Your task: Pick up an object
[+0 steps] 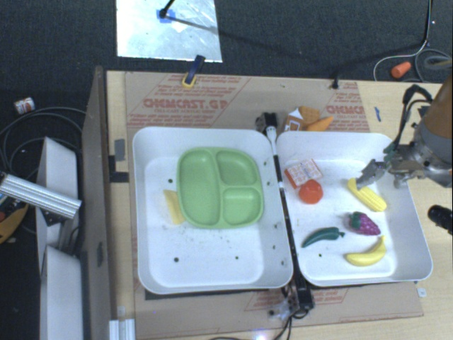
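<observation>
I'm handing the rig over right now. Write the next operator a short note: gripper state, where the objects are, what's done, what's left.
Gripper: open, holding nothing, at the right bin's upper right, just above the yellow corn.
Right bin: red tomato beside a red-and-white packet, purple grapes, green pepper, banana.
Left bin: green divided plate with a yellow piece at its left edge.
Done: nothing is picked yet.
Left: close on an object, probably the corn, and lift.
</observation>
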Action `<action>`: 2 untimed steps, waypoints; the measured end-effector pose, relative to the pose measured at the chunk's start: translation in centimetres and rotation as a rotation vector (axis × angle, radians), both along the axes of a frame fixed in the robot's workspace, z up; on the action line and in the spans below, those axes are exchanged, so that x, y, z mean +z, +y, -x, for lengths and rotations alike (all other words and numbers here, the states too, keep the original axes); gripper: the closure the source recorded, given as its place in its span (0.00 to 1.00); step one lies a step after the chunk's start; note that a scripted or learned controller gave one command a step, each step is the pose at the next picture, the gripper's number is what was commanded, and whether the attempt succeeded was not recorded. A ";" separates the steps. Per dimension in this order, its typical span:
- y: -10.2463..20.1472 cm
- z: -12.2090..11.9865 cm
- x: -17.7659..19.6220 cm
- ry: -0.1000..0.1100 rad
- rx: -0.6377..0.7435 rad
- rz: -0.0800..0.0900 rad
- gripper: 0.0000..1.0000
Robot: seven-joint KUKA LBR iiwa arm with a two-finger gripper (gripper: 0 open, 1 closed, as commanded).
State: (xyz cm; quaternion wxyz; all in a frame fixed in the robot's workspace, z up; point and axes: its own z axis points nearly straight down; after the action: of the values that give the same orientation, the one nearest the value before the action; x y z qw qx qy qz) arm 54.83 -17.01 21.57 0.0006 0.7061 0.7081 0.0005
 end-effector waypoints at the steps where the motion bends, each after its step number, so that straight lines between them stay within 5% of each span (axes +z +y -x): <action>1: -1.1 -0.1 -12.1 -0.001 0.000 0.000 0.00; 2: -2.1 3.8 -13.2 0.002 -0.004 0.000 0.00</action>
State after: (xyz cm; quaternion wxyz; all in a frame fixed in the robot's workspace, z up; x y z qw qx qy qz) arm 50.99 -19.12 8.40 0.0001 0.7075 0.7067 -0.0002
